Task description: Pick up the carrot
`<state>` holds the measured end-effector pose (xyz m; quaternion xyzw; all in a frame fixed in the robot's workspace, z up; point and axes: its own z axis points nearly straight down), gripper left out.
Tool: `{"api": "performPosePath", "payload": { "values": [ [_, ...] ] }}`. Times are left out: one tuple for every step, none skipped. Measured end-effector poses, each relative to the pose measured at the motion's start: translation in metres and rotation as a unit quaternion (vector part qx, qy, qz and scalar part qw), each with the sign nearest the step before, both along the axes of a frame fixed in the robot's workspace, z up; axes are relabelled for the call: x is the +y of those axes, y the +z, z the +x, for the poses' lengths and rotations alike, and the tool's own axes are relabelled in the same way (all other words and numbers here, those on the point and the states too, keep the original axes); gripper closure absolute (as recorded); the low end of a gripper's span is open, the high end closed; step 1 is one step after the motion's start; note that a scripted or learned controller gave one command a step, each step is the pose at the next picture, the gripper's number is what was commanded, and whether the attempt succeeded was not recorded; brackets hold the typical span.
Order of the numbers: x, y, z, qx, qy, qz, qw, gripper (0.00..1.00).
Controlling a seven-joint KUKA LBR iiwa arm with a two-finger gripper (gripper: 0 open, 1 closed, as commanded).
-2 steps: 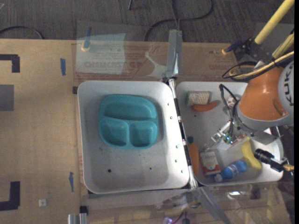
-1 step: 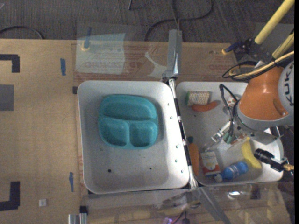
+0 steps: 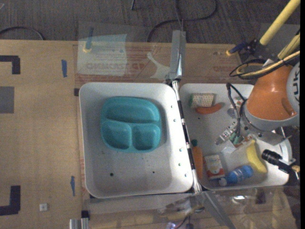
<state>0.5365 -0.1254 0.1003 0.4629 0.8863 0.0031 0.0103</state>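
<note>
Along the bottom edge of the frame, the pale wood-grain bench top [image 3: 38,175] carries black corner marks and short strips of blue tape. Just above it sit two shallow white plastic bins with rounded corners, side by side and touching along a metal rail.

At the lower rim of the right-hand bin [image 3: 209,128] lies a small blue plastic bottle [image 3: 239,174] on its side. A smooth yellow curved piece [image 3: 256,158] is just up and right of it, and a small white carton with a red-orange label [image 3: 214,165] is to its left. The slim orange tapered carrot [image 3: 197,160] lies lengthwise against this bin's left wall, low in the frame and beside the carton, with nothing touching it.

The two-finger gripper [image 3: 232,135] hangs over the middle of the right bin, well apart from the carrot. Cables and the grey arm with its glossy orange band [image 3: 270,99] crowd it, and whether it is spread or closed cannot be told.

Near the bin's upper edge rest a reddish sausage-shaped piece [image 3: 208,109] and a white checkered packet [image 3: 202,99].

The left-hand bin [image 3: 95,175] holds a teal three-compartment plastic plate [image 3: 131,123], matte and rounded.

Further up, a clear film sheet [image 3: 102,54] lies on the bench. Beyond it is grey carpet [image 3: 57,8] with looping black cables [image 3: 195,4].
</note>
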Motion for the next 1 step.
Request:
{"api": "performPosePath", "payload": {
  "values": [
    [0.0567,0.0846,-0.0361,0.009,-0.066,0.0027,0.9978,1.0]
  ]
}}
